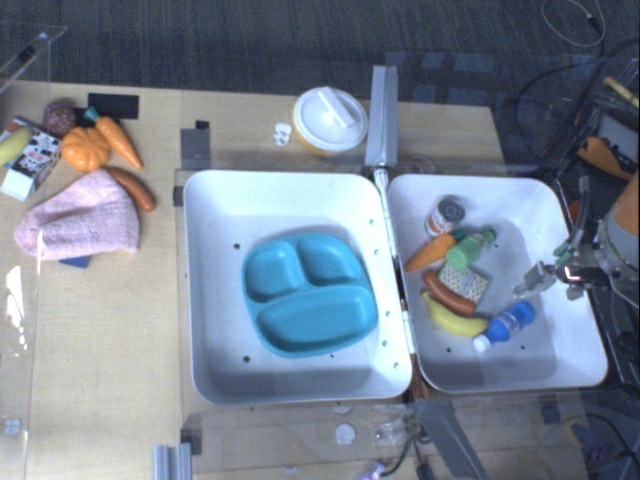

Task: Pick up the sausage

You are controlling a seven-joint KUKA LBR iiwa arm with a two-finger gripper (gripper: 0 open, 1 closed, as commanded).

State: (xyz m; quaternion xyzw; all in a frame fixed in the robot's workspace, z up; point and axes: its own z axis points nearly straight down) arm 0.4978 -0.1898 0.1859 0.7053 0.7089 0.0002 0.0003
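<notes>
The sausage point(455, 295) lay in the right bin point(560, 368), untouched as far as the view showed. It rested on a small speckled pad point(470, 282), with a banana point(455, 319) just below it and touching or nearly touching its lower edge. A carrot point(430, 252) sat just above and to its left, and a green bottle point(468, 249) lay near the carrot's thick end. A small can point(447, 213) stood toward the back of the bin, and a blue bottle point(507, 325) lay to the sausage's lower right.

The hand point(535, 278) hung at the right side of the same bin, near the wall, apart from the sausage and carrying nothing. Whether its fingers were spread or closed could not be told at this size.

So the pick had not begun in any real sense. Left to do, as I judged it: bring the hand over the sausage, line it across the narrow width, lower between banana and carrot, close, and lift. The crowding looked the main risk.

The left bin point(215, 348) held a blue divided plate point(310, 293).
</notes>
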